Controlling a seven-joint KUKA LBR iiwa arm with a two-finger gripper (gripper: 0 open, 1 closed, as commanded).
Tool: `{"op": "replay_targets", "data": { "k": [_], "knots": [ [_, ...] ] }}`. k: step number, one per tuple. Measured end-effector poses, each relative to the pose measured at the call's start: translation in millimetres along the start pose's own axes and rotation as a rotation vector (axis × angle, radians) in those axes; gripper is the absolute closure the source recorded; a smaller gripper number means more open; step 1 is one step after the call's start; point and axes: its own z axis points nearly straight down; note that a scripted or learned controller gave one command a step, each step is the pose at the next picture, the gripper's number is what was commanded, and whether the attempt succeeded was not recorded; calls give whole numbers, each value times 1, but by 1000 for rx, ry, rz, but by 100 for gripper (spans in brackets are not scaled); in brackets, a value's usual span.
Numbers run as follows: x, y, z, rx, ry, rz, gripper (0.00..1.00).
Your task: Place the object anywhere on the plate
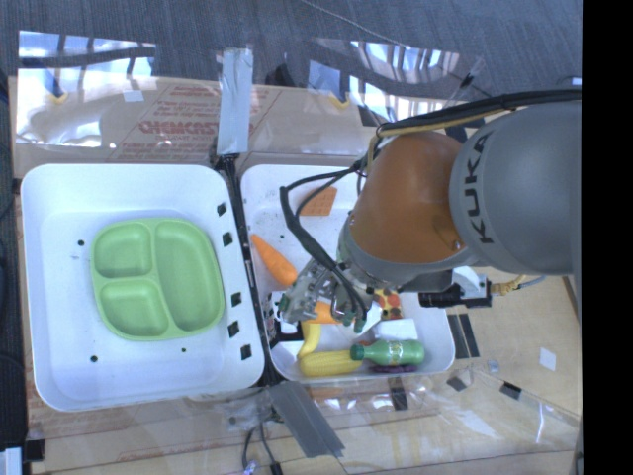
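Note:
A light green plate (pixel 156 277) with three compartments lies in the left bin (pixel 59 206). The right bin (pixel 267 191) holds an orange carrot (pixel 275 259), a yellow banana (pixel 322 356), a green bottle (pixel 392 353) lying on its side, and small orange and red pieces beside them. My gripper (pixel 318 300) reaches down into the right bin near its front left part, just above the banana and right of the carrot. The big orange and grey wrist hides much of that bin.
A black divider with clips (pixel 240 265) runs between the two bins. Cardboard with grey tape (pixel 233 102) lies behind them. An orange flat piece (pixel 318 202) rests at the back of the right bin. Cables loop off the wrist.

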Motion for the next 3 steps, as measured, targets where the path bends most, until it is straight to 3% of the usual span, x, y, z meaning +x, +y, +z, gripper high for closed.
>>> {"op": "replay_targets", "data": {
  "k": [1,2,3],
  "knots": [
    [1,96,0,-2,0,112,100],
    [-4,165,-4,-1,0,135,100],
    [-5,163,-4,0,-1,139,0]
  ]
}}
